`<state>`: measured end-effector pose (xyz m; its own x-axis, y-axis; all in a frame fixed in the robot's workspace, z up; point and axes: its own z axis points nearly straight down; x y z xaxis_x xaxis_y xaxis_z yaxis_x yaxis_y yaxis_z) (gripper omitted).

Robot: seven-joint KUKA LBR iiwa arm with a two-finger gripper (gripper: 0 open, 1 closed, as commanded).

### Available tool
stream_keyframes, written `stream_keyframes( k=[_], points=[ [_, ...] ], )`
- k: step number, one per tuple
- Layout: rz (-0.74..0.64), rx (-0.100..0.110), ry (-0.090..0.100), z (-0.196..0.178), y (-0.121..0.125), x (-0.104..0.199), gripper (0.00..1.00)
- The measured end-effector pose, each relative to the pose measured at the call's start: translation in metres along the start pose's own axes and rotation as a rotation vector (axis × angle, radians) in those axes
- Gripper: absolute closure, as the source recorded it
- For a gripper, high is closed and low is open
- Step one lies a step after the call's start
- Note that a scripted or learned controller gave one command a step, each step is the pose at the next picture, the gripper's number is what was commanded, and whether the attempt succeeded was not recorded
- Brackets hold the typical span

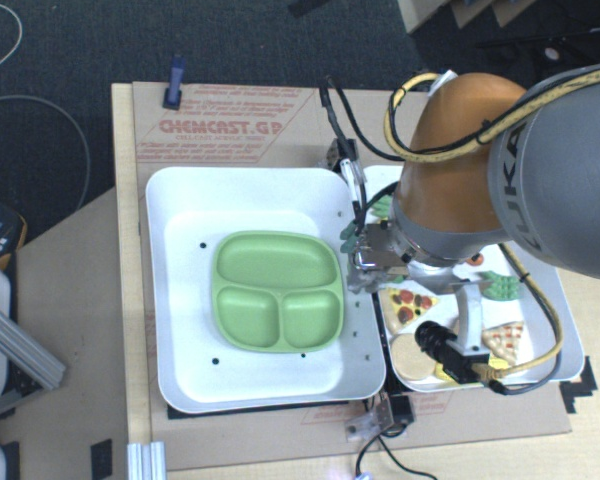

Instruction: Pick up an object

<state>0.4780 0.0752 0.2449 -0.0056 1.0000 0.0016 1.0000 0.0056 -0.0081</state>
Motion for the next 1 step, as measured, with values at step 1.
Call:
stream_keyframes(
  k=[1],
  points=[
    [0.012, -0.029, -0.003, -0.1663, 0.0009, -0.0782, 1.00]
  ],
)
